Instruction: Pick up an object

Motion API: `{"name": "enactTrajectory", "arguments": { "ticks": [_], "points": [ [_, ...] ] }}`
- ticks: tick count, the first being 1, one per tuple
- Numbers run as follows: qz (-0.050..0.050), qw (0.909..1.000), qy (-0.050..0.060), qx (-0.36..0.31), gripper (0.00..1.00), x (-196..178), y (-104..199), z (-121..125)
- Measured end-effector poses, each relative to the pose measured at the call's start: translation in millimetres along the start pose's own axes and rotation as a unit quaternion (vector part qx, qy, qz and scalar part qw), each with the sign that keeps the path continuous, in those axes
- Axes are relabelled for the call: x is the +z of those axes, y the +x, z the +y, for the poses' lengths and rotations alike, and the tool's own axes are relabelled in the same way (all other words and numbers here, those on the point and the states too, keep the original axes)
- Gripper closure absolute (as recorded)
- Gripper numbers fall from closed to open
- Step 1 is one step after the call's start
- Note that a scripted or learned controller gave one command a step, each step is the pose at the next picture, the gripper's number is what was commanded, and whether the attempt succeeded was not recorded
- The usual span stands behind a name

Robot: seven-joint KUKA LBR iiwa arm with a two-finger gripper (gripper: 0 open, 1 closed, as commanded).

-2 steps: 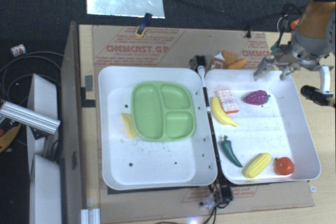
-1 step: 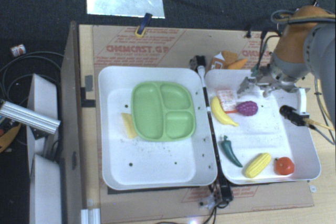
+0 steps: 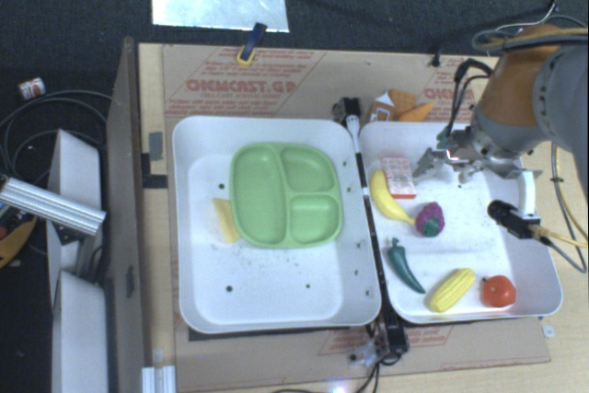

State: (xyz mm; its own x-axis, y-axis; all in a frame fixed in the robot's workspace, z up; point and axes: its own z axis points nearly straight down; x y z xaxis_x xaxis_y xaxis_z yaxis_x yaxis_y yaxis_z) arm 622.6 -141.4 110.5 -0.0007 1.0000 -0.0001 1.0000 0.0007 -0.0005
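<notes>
A: Which object is the likely pick?

B: Hard to say. The right bin (image 3: 543,285) holds a banana (image 3: 387,199), a pink-and-white packet (image 3: 398,177) touching its upper end, a purple piece (image 3: 429,219), a green pepper (image 3: 403,263), a corn cob (image 3: 448,289) and a tomato (image 3: 498,291). The hand (image 3: 448,159) hangs over the bin's upper part, just right of the packet, so that looks nearest.

A: Is it holding anything?

B: I see nothing between the fingers. Whether they are spread or closed I cannot tell; the wrist hides too much.

A: What might go wrong?

B: The packet lies flat, and I judge the fingers could slide over it or nudge the banana instead. Both sit near the bin's left wall, by the divide from the left bin (image 3: 198,290), so a finger could strike that rim.

A: Any room elsewhere?

B: The bare floor right of the purple piece is open. The green tray (image 3: 284,195) and a yellow piece (image 3: 225,220) beside it lie well apart, across the worktop.
</notes>
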Motion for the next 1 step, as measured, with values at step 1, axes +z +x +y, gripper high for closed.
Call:
{"name": "enactTrajectory", "arguments": {
  "ticks": [1],
  "points": [
    [0.000, 1.0000, 0.000, 0.000, 0.00, 26.2, 21.4, -44.2]
  ]
}}
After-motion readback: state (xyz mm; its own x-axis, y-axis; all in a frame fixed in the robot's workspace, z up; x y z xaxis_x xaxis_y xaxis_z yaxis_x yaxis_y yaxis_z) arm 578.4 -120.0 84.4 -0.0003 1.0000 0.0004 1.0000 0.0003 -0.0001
